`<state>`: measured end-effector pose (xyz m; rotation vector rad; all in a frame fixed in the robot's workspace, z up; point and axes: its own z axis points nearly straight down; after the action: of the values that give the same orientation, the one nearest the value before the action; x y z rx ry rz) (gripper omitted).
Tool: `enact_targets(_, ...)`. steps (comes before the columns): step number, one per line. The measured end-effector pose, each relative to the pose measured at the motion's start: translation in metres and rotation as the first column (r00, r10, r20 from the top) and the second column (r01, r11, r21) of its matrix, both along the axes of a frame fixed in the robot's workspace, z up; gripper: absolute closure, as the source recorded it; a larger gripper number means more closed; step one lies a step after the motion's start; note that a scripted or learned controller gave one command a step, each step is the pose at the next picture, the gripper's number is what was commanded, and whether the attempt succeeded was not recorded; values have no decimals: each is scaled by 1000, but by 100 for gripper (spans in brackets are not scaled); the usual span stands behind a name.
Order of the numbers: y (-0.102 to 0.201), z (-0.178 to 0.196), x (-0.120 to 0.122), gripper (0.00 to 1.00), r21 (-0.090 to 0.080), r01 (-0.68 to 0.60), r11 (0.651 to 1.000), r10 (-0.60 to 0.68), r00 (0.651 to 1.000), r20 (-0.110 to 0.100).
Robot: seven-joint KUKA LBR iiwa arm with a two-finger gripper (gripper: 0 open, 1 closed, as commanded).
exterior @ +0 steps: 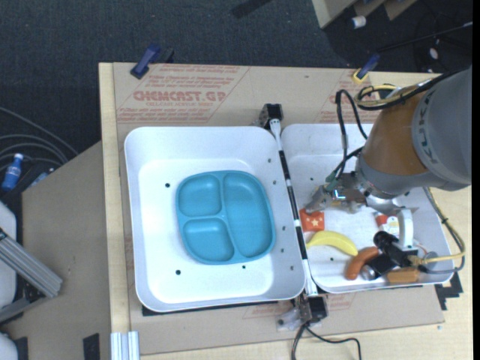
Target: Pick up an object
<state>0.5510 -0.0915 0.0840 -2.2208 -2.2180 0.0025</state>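
The gripper [337, 195] hangs low in the right bin [315, 147], over its left half. Its tip is a blur of metal against the white floor, so whether it is open or closed cannot be told, and nothing can be seen held in it. Just below it in the view, close to the wall between the two bins, lies a small red packet [313, 220]. Near that, towards the bin's front edge, is a banana [334, 241] curved across the floor. An orange sausage [359, 262] lies at a slant beside the banana's right end. A small red and white piece [386, 218] sits further right, partly under the wrist. A brown thing [402, 277] lies by the front right corner, too blurred to name. The grey and orange arm [409, 137] covers the bin's far right part. The left bin [150, 163] holds a blue divided plate [225, 216] flat at its middle, well apart from the gripper. Both bins stand on a brown bench [187, 100].
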Motion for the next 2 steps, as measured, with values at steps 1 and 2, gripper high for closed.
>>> enact_targets(1,0,10,1,100,0,0,1000,0,1000,3)
enact_targets(2,0,10,1,0,-1,1,1000,-1,1000,2)
